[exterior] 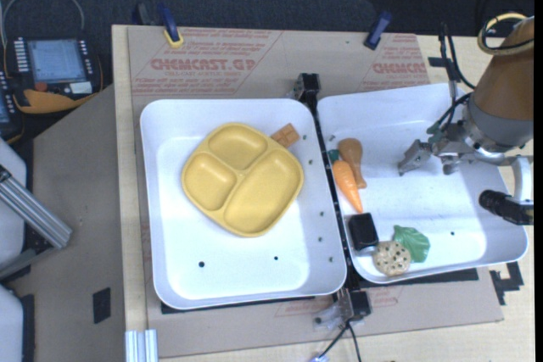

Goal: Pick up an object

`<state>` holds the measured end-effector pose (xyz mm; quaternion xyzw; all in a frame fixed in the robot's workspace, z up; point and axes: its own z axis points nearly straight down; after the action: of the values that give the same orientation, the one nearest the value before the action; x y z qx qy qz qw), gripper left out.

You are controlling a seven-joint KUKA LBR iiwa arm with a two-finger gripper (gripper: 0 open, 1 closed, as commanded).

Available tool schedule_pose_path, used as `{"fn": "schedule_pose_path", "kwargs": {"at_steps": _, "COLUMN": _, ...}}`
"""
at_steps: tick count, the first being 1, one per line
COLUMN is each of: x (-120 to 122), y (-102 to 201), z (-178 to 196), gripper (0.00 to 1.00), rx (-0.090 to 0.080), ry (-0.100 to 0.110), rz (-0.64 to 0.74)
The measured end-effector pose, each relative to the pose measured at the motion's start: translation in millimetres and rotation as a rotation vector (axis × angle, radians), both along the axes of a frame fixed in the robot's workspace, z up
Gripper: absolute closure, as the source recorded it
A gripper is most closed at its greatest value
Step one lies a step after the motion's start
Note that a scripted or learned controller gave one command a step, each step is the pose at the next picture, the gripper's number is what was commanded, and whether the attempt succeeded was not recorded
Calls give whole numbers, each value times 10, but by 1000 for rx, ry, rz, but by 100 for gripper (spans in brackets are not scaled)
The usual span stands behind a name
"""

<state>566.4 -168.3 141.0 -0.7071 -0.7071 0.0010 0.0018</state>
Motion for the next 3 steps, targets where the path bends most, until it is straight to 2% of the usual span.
{"fn": "schedule_pose_path", "kwargs": {"at_steps": 1, "x": 12, "y": -13, "z": -485, "gripper": 0, "rx": -4, "ry": -5, "rz": 0}}
{"fn": "schedule_pose_path", "kwargs": {"at_steps": 2, "x": 43, "y": -15, "z": -335, "gripper": 100, "rx": -6, "ry": -17, "rz": 0}}
{"fn": "schedule_pose_path", "kwargs": {"at_steps": 3, "x": 61, "y": -41, "z": 77, "gripper": 100, "rx": -3, "ry": -6, "rz": 0}}
